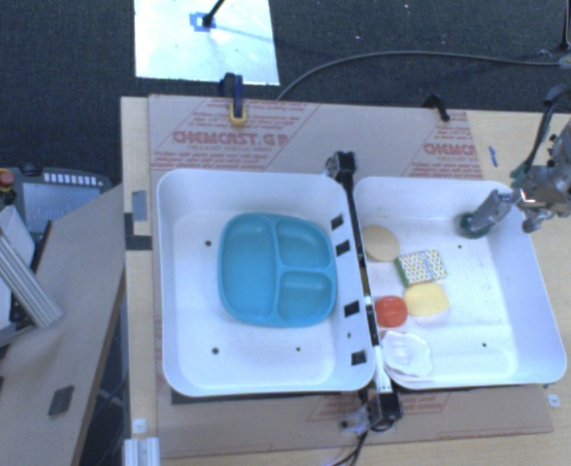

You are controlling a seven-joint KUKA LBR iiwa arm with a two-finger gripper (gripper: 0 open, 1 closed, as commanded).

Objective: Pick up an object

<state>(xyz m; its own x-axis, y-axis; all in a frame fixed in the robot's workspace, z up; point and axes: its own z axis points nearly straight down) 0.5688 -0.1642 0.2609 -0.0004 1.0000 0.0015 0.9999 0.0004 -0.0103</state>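
Lying in the right bin (pixel 533 289), the objects that could be picked up form a small group well apart from the hand (pixel 480 221), lower in the picture and on the side toward the divider between the two bins. Nearest to the hand is a round tan disc (pixel 381 243), and just below it lies a small patterned block (pixel 421 265) with green and white marks. A yellow rounded piece (pixel 426 300) sits directly under the block, touching or almost touching it, and a small red round object (pixel 391 310) is just beside the yellow piece, on the side away from the hand. Further from the hand, near the front corner of this bin, rests a white crumpled item (pixel 405 353). The hand is over the far part of the right bin, close to its back edge, and nothing is seen between its fingers; whether they are open or closed I cannot tell, because the end of the hand looks as one blurred dark grey shape. The arm (pixel 567 178) comes in from the right edge of the picture. In the left bin (pixel 184 260), far from the hand, lies a blue plate (pixel 276 268) with three compartments. Both bins stand on a counter (pixel 295 134) covered by cardboard with red print.
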